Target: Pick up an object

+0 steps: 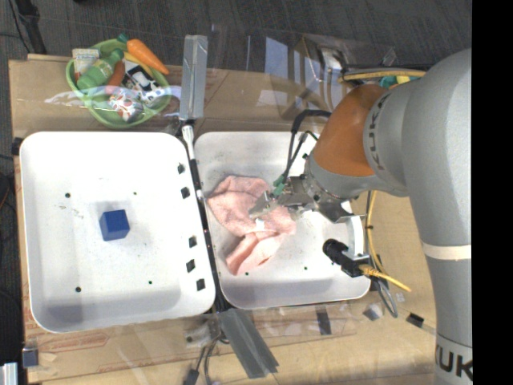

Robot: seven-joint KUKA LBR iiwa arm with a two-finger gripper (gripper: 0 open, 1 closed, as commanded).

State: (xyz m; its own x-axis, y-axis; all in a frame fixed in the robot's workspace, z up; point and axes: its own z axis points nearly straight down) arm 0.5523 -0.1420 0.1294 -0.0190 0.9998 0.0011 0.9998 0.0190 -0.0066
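A: State the position of the pincer (268, 205).

B: It sits over the right bin (240, 295), just left of that bin's centre. The arm (385, 147) enters from 3 o'clock, with the orange band (343, 139) above the wrist. The metal fingertips point toward 9 o'clock and rest at the pink cloth (247, 223).

A: State the position of the cloth relative to the pincer.

B: The cloth lies crumpled in the left half of the right bin. Its bulk spreads from 11 o'clock round to 7 o'clock of the fingertips. The tips touch its upper surface near its right edge.

A: Report the jaw opening and any load.

B: The tips appear close together, but the opening cannot be read from this angle. It cannot be determined whether fabric is pinched between them.

A: List other objects.

B: 1 blue cube (115, 224) lies in the left bin (48, 287), near its centre, well apart from the pincer at 9 o'clock. 1 green bowl (108, 117) of toy items, including a carrot (146, 54), stands beyond the left bin at 12 o'clock.
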